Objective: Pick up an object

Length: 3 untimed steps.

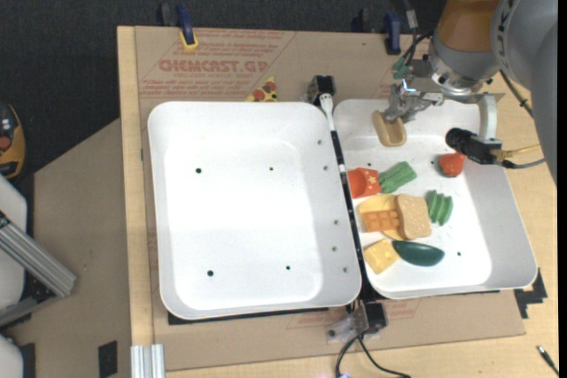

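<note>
Your pincer over the right bin, fingers closed on a tan block, toy food below it

Brown cardboard-covered bench bore two shallow white plastic bins: left bin, right bin touching beside it.

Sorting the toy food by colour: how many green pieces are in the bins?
3, all in the right white bin: a light green ridged piece near the middle, a small green piece right of it, a dark green oval at the front. Others may hide underneath.
</note>
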Tool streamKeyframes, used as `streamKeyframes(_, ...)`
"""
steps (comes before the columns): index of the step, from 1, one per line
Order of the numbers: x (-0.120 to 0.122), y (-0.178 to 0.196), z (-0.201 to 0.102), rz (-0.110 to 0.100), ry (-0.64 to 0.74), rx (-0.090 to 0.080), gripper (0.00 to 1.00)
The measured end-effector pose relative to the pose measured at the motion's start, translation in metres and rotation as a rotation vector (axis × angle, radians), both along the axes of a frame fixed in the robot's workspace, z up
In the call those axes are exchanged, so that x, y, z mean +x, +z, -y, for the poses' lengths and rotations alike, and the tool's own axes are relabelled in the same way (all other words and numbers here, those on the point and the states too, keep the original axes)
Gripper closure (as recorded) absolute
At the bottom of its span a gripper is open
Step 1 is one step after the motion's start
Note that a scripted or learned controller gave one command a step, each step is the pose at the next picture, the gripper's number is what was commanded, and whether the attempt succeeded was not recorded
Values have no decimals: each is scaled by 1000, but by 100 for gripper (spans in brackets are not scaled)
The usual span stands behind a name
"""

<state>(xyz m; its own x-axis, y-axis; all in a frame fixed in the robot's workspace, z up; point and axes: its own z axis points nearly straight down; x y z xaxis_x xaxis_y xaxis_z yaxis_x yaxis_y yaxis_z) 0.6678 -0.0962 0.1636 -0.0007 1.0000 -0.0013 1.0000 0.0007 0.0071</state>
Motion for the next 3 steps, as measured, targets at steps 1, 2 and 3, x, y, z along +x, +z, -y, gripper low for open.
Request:
streamKeyframes(1,-54,23,-64,-10,5,5,100)
streamKeyframes(2,1,21,-112,-2,6,3,100)
streamKeyframes(3,-2,101,-177,3,7,4,100)
